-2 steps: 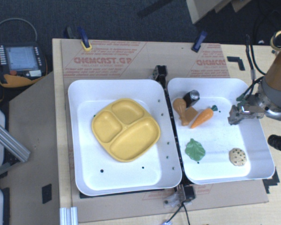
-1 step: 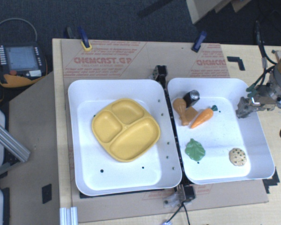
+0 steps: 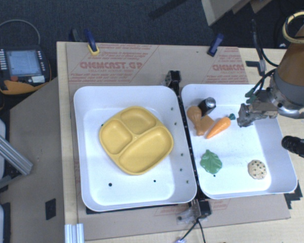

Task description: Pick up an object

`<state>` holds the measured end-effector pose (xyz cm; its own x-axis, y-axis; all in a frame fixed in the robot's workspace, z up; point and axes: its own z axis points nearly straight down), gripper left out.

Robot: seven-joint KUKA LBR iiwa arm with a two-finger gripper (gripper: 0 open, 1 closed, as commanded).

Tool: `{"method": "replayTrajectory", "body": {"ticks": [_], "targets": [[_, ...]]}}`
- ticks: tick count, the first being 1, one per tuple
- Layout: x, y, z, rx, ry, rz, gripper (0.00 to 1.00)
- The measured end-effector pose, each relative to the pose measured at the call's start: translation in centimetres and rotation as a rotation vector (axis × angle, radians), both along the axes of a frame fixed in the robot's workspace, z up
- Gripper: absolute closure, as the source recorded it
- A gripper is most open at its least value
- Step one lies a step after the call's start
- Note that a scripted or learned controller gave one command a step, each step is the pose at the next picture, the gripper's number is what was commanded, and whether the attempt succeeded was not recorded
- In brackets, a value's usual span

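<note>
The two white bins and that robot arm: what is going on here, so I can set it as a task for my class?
A grey KUKA arm reaches in from the right, with its gripper over the right bin, just right of a toy carrot. It holds nothing visible yet. That bin also contains a tan toy piece, a small dark can, a green leafy toy and a cookie. The left bin holds a yellow divided plate.

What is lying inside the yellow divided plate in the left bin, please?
Nothing lies in the yellow divided plate: all three compartments show bare. It sits alone in the left bin. Whatever is beneath the plate is covered and cannot be seen.
</note>
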<state>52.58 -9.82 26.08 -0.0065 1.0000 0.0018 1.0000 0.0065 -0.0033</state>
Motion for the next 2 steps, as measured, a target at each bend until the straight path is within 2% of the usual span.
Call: {"method": "replayTrajectory", "body": {"ticks": [2], "targets": [[-0.9,10.7,0.2,0.000,0.002,0.000,1.00]]}}
